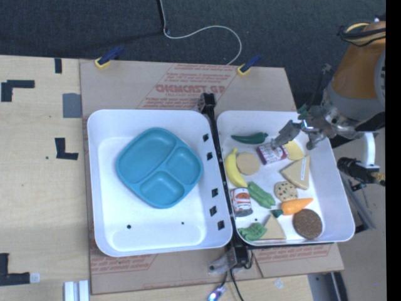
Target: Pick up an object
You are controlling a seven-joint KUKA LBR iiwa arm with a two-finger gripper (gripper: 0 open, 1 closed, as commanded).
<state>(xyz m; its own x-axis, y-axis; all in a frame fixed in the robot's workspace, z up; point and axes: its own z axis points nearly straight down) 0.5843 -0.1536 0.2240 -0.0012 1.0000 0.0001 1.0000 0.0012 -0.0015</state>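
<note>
My gripper (301, 136) hangs over the far right part of the right bin (335, 196), with its fingers spread open and nothing held between them. Just beneath and to its left lies a small purple and white packet (270, 153). A yellow piece (294, 150) sits directly under the gripper. Around them lie a green pepper (249, 138), a banana (234, 168), a round cracker (248, 163), a cheese wedge (296, 174), a cookie (284, 190), a carrot (294, 205) and a small can (242, 201).
The left bin (106, 168) holds a blue divided plate (160, 167). A brown round biscuit (307, 223), a sandwich triangle (273, 230) and green leaves (252, 232) crowd the right bin's near end. A green pickle (260, 194) lies mid-bin.
</note>
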